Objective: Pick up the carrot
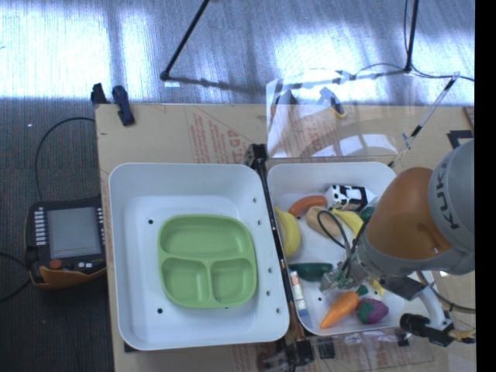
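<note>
The orange carrot [339, 308] lies tilted in the near part of the right bin [280, 178], its tip pointing toward the front left. My gripper [342, 278] hangs just above and behind the carrot's thick end, below the arm's orange band [404, 225]. The arm hides the right half of this bin. Nothing I can make out sits inside the gripper.
Around the carrot lie a purple toy [372, 310], a dark green cucumber [312, 270], a thin tube [297, 289], a yellow fruit [288, 232], a banana [342, 222], an orange-red sausage [308, 204] and a black-and-white cow toy [346, 196]. The left bin [132, 208] holds a green divided plate [208, 258].
</note>
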### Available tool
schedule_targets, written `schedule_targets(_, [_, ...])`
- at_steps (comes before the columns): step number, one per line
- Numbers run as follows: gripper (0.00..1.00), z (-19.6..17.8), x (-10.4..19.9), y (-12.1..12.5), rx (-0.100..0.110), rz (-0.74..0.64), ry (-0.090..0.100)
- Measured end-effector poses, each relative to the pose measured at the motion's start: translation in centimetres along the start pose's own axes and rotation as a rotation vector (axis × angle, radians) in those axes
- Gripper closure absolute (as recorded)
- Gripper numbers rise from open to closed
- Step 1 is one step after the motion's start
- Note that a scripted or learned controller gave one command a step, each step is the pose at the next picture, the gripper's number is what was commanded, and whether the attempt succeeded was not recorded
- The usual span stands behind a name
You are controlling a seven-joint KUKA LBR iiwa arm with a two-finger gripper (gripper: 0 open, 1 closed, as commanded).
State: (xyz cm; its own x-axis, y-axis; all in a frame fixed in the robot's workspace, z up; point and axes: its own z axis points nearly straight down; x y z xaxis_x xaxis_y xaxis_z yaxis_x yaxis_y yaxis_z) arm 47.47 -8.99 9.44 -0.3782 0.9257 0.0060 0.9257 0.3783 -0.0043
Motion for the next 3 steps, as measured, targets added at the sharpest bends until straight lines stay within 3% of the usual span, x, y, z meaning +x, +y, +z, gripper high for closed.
schedule_targets(1, [1.00,-9.6,4.8,2.9,-0.011,-0.064,-0.006])
schedule_targets(2, [0.00,-9.2,4.7,2.7,-0.002,-0.060,-0.004])
schedule_targets(3, [0.00,-9.2,3.3,1.5,-0.002,-0.421,-0.004])
